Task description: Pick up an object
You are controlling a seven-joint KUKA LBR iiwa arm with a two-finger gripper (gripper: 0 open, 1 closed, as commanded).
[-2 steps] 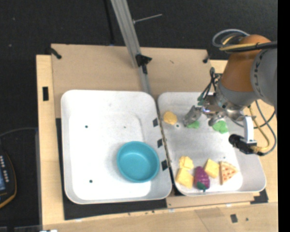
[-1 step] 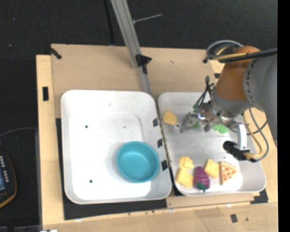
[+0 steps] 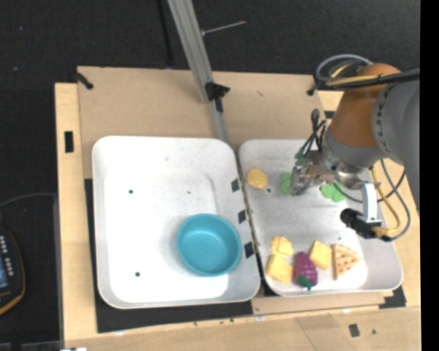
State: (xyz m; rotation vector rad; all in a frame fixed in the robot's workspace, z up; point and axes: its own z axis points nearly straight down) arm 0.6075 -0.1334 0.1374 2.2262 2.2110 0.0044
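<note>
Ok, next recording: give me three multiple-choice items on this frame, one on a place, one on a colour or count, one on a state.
1. Where is the blue bowl?
A. left bin
B. right bin
C. on the bench outside both bins

2. What colour are the items beside the gripper?
A. red
B. green
C. blue

3. How does the bowl sit?
A. upside down
B. on its side
C. upright, opening up

Answers: 1 A, it sits in the left bin near its front right corner. 2 B, green pieces lie on either side of the gripper in the right bin. 3 C, its hollow inside faces the camera.
</note>
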